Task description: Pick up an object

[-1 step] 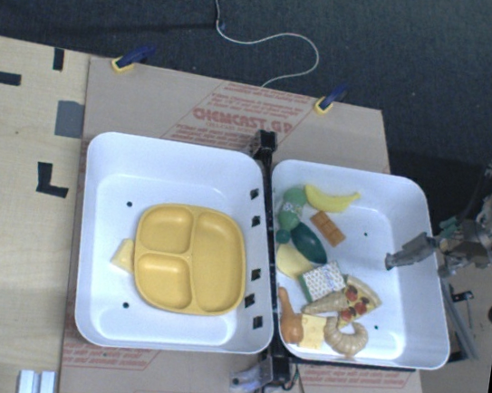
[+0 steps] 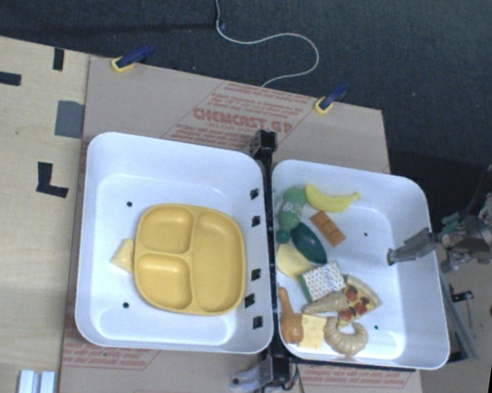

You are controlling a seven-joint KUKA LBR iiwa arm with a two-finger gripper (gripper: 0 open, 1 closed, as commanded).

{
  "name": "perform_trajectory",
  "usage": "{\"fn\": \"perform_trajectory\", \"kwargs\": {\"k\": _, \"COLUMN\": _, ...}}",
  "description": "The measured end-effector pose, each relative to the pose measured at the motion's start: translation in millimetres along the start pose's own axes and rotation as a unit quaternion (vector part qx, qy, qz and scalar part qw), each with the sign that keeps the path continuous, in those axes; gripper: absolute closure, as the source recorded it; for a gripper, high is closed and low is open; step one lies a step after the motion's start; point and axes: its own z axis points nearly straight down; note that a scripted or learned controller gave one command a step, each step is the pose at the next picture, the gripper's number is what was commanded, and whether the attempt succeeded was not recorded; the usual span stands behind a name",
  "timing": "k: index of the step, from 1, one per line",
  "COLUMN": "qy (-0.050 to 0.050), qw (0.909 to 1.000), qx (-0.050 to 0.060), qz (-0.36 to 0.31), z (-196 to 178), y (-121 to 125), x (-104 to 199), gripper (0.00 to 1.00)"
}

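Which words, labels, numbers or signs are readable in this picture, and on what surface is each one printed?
"CHEMGUARD" (probable reading): red print on the cardboard sheet behind the two white bins, blurred.
Smaller red lines around that word: too blurred to read.
Red print on the cardboard strip in front of the right bin: too small to read.
Black angular marks on the bench: shapes, not letters.

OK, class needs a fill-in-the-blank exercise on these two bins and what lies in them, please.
1. The yellow divided plate lies in the ____ bin.
2. The plate has ____ compartments.
3. The toy banana in the right bin is coloured ____.
4. The claw hangs over the ____ bin.

Missing words: left; three; yellow; right
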Motion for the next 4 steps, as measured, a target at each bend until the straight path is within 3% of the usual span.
{"fn": "perform_trajectory", "kwargs": {"k": 3, "qy": 0.000, "qw": 1.0000, "qx": 0.000, "qz": 0.000, "z": 168, "y": 5, "x": -1, "gripper": 0.00}}
{"fn": "perform_trajectory", "kwargs": {"k": 4, "qy": -0.001, "qw": 1.0000, "qx": -0.002, "qz": 0.000, "z": 169, "y": 6, "x": -2, "gripper": 0.00}}
